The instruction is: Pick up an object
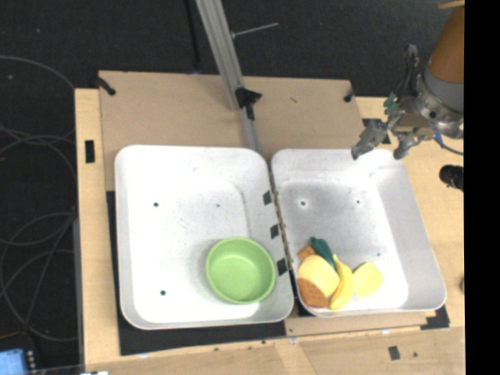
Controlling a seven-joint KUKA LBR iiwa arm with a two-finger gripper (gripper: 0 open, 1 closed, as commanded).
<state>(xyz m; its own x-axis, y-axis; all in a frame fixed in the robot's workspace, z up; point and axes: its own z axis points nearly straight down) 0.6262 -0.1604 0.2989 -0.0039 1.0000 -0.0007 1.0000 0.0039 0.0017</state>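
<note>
My gripper [383, 144] hangs over the far right corner of the right bin [344, 186], open, with nothing between its two dark fingers [366, 141]. A pile of toy food lies at the near end of that bin: a yellow and brown round piece [316, 278], a banana [342, 281], a yellow lump [368, 278] and a green piece [321, 248]. The pile lies well below the gripper in the view. A green bowl [240, 269] sits upright at the near right of the left bin [172, 201].
A grey metal pole [223, 45] slants down from the top to the gap between the bins. Black clips [275, 229] line the shared wall. The brown bench top [226, 108] runs behind the bins. Cables lie on the dark floor at left.
</note>
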